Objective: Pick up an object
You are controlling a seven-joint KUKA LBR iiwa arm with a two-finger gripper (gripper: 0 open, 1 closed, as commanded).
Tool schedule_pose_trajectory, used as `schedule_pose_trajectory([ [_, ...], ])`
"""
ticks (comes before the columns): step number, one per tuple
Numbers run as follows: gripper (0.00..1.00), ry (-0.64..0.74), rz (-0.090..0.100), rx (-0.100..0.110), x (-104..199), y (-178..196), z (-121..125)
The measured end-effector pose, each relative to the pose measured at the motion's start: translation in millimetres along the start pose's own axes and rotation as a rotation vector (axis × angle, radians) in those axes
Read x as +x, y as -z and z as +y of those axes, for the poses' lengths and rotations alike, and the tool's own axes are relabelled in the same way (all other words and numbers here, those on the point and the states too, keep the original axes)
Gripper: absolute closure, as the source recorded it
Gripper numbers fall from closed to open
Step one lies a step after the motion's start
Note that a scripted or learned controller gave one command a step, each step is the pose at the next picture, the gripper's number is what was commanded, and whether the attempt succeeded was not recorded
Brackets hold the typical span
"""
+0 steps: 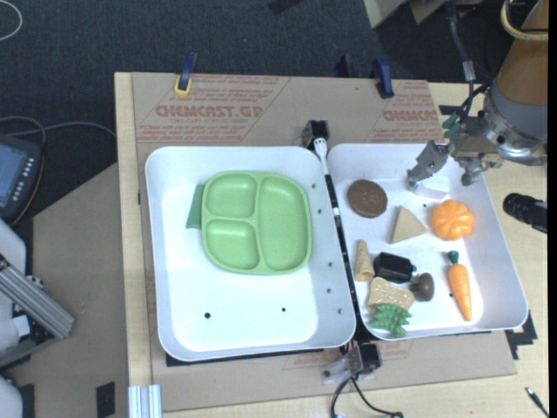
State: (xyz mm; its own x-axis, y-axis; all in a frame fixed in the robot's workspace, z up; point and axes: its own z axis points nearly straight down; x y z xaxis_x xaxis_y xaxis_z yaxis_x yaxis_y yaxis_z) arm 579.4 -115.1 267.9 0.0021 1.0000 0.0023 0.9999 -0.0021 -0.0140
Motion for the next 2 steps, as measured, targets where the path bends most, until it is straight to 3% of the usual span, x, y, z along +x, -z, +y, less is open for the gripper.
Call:
schedule_pose_trajectory([
  [1, 0.00, 0.003, -0.002, -0.013, 0, 7, 2],
  [2, 0.00, 0.002, 0.000, -0.007, 4, -53, -6],
])
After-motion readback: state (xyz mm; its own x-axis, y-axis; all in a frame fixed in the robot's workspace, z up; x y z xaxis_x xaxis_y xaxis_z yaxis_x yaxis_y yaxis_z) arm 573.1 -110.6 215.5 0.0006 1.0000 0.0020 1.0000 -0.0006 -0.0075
